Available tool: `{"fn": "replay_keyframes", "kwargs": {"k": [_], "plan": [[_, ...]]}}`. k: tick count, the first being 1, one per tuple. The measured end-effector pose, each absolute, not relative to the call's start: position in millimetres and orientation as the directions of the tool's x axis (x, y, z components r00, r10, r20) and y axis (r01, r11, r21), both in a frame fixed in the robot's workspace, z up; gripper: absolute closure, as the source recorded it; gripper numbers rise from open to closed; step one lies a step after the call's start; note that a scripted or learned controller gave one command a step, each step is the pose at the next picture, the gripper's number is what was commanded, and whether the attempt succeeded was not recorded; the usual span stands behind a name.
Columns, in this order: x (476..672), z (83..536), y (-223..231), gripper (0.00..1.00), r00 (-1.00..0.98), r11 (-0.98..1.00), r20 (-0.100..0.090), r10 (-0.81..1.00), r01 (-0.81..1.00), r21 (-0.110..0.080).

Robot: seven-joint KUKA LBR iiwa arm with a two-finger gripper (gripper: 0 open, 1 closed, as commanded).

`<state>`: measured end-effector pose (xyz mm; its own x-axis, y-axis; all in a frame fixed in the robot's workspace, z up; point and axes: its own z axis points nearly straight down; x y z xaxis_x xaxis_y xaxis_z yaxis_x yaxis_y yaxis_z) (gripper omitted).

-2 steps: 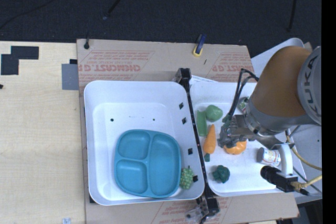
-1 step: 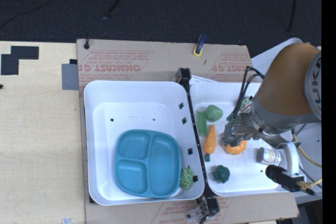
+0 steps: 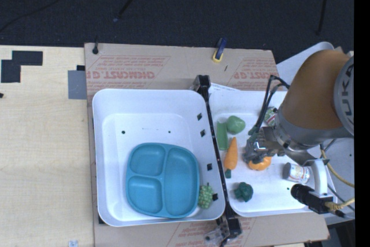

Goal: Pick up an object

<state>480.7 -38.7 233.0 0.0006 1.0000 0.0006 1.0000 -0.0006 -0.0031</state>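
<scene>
The arm's gripper hangs low in the right bin, just above an orange-yellow object. Beside it to the left lie a carrot, a green stick and a green leafy piece; broccoli sits nearer the front. The left bin holds a blue divided plate with green grapes touching its right edge

Orange rounded object is sitting on the right bin floor, partly hidden under the gripper, which is hanging directly over it. Carrot is lying lengthwise just left of it.
</scene>
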Motion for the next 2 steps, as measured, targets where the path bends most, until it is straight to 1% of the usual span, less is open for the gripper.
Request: {"fn": "replay_keyframes", "kwargs": {"k": [1, 2], "plan": [[486.4, 234.1, -34.0, 1.00, -0.002, 0.002, 0.001, 1.000, 1.000, -0.003], [484.2, 234.7, -35.3, 1.00, 0.000, 0.000, 0.001, 1.000, 1.000, -0.004]]}}
